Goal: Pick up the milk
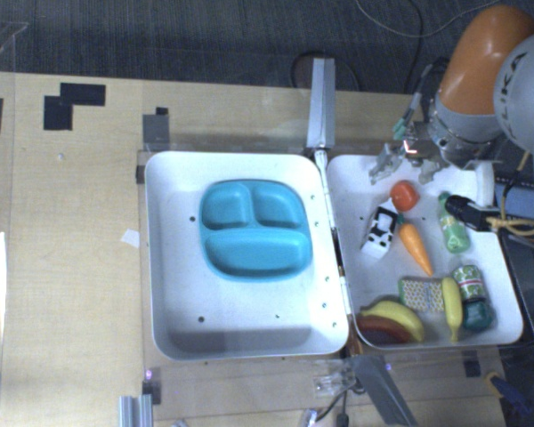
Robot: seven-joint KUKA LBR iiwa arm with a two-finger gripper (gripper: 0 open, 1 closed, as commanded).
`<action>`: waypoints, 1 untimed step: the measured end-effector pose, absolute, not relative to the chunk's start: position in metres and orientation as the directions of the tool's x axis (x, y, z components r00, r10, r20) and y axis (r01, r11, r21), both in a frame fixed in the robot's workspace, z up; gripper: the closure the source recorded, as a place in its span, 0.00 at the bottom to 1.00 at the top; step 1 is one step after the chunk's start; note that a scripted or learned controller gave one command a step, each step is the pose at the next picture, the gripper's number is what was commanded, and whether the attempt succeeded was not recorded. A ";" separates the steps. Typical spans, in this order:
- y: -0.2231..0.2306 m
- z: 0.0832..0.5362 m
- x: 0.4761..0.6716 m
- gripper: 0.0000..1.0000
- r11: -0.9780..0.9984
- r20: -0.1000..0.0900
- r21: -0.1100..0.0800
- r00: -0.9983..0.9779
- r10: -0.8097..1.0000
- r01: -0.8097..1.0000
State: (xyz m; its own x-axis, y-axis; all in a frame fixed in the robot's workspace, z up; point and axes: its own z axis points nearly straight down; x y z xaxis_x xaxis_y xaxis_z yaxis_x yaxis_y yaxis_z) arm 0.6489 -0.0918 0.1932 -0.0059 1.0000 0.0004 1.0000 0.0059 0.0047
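The one milk (382,230) lies in the right bin (509,323), nearer and a little left of the hand (407,160), which hangs spread open and empty at the far edge above a tomato (405,195), the carton's long axis running near-to-far, leaning right.

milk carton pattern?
White with black cow-like patches, on the milk carton in the right bin; camera view.
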 end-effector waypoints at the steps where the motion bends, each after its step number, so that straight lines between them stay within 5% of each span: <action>1: -0.091 0.088 0.630 0.00 0.009 0.000 0.010 -0.009 1.000 1.000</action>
State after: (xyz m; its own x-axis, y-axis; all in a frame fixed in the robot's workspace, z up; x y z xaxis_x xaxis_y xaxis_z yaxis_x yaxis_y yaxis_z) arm 0.6298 -0.0906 0.0883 -0.0095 1.0000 -0.0002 0.9999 0.0095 0.0101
